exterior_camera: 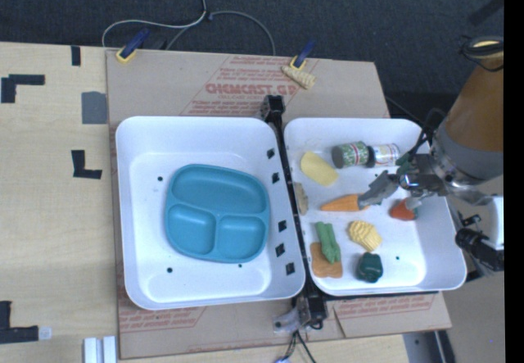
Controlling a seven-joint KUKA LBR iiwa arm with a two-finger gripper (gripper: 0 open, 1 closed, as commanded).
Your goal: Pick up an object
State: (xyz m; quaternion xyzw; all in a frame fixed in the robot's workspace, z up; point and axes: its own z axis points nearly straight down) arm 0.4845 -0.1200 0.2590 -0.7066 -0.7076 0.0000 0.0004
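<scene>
the gripper (391, 187) reaches in from the right over the right bin (409, 275); its dark fingers look spread apart, with nothing between them, one finger pointing left toward the thick end of a toy carrot (341, 204), the other lying nearer a small red-orange toy piece (402, 210); whether the finger touches the carrot is too fine to tell; the grey arm (471, 152) with its orange band rises behind at the right edge.

the carrot lies on its side in the middle of the right bin, tip pointing left; it is the likeliest thing to pick; it is probably hollow plastic, light, stiff and smooth, so it may slip or roll; the best hold would be across its thicker middle, fingers either side of its long axis.

just above the gripper lies a small bottle (364, 155) with a green label on its side; to its left a pale yellow toy (318, 169); below the carrot a yellow corn-like piece (363, 233), a green vegetable (327, 241) resting on an orange slab (326, 265), and a dark green pepper-like toy (369, 268).

the left bin (139, 271) holds a blue divided plate (218, 213), well apart from the gripper; both bins sit on a cardboard sheet (237, 87) on the bench.
</scene>
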